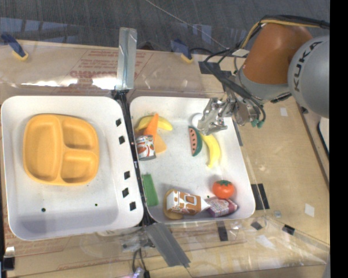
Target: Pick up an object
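camera view: your gripper [211, 120] hovers low over the right bin [243, 172]
claw: can't tell its state
nearest: banana [212, 148], watermelon slice [195, 141] just beside

Two shallow white plastic bins [180, 155] look smooth, faintly glossy; the orange divided plastic tray [61, 149] matt; the surface [278, 161] brown cardboard.

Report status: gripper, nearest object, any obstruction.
Gripper over right bin's upper right, nothing seen between fingers. Banana just below it. Watermelon slice crowds the banana.
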Robot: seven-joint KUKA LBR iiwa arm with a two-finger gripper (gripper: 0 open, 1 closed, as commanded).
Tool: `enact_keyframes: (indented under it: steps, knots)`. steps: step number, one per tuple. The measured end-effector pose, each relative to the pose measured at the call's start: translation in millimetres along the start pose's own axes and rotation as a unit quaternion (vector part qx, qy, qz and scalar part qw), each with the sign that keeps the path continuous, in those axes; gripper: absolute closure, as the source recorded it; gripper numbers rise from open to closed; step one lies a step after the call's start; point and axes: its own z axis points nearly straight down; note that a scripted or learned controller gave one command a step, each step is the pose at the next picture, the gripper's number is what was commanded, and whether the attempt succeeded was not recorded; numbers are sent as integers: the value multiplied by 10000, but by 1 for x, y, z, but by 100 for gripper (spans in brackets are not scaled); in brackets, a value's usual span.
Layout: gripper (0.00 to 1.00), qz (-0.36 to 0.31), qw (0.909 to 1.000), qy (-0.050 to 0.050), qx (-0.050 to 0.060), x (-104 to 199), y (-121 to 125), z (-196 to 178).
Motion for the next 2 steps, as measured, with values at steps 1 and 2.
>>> enact_keyframes:
  steps: [1,2]
  knots:
    - [100,-1116,9937,-16,1,-10,3,35]
    - [100,1870,9823,-68,11,-27,-1,-81]
